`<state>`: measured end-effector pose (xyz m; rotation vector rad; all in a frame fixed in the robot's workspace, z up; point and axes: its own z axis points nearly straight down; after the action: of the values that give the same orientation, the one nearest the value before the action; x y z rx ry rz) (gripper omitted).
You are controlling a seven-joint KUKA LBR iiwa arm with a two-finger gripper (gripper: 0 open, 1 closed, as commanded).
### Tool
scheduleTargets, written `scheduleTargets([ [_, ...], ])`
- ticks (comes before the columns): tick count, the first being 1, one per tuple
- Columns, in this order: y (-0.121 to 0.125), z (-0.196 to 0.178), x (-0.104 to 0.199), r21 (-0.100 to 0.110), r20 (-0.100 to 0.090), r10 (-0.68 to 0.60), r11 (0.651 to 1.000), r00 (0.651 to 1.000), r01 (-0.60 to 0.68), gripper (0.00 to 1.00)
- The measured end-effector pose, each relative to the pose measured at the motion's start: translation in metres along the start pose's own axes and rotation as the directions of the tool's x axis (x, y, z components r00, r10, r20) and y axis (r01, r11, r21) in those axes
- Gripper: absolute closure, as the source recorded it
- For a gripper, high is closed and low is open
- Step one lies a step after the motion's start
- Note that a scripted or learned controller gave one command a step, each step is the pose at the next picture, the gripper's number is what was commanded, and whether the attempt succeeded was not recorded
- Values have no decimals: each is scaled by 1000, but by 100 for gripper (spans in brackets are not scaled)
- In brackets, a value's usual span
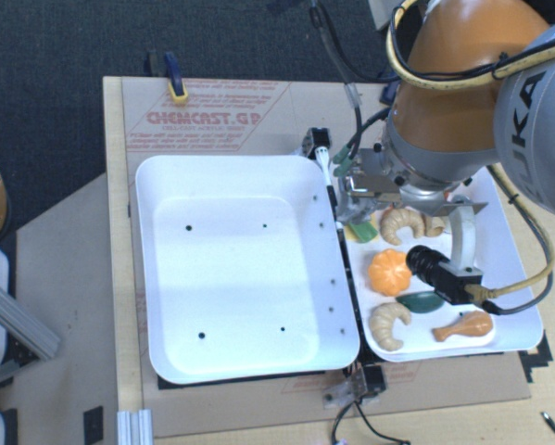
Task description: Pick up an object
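Camera view, items as I read them from my station:

1. Arm (462, 72): grey with an orange band. It enters from the right and hangs over the upper half of the right bin.
2. Gripper (402, 193): it sits below the wrist, above the top of the right bin and just over the upper croissant. The wrist hides it, so I cannot tell whether it is released or clenched. I see nothing held in it.
3. Right bin (527, 313): shallow and white. It holds every loose object listed here.
4. Upper croissant (402, 222): tan and curved, directly under the gripper and just above the orange.
5. Orange (388, 272): round, in the middle of the bin's left half, between the two croissants.
6. Lower croissant (388, 323): pale, near the bin's bottom left corner, just below the orange.
7. Dark green piece (419, 299): flat and leaf-shaped, just right of the lower croissant.
8. Drumstick (464, 325): orange-brown, lying along the bottom edge, right of the dark green piece.
9. Pale green piece (360, 232): small, against the bin's left wall, left of the upper croissant.
10. Left bin (231, 267): shallow and white, with four small dark dots on its floor. It touches the right bin along one side.
11. Board (212, 114): tan with red lettering, under both bins.
12. Clamp (175, 77): blue and yellow, at the board's top edge.
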<state>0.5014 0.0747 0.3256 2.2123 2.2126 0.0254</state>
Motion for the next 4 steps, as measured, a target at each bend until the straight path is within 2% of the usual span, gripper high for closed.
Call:
scheduleTargets([
  [1, -23, -34, 129, 16, -4, -16, 1000, 1000, 16, 100],
  [2, 40, -218, 152, 0, -4, -4, 1000, 1000, 4, 100],
  [3, 26, -30, 150, 38, 10, 1, 999, 1000, -2, 100],
  [4, 69, -158, 125, 5, -1, 3, 1000, 1000, -3, 100],
])
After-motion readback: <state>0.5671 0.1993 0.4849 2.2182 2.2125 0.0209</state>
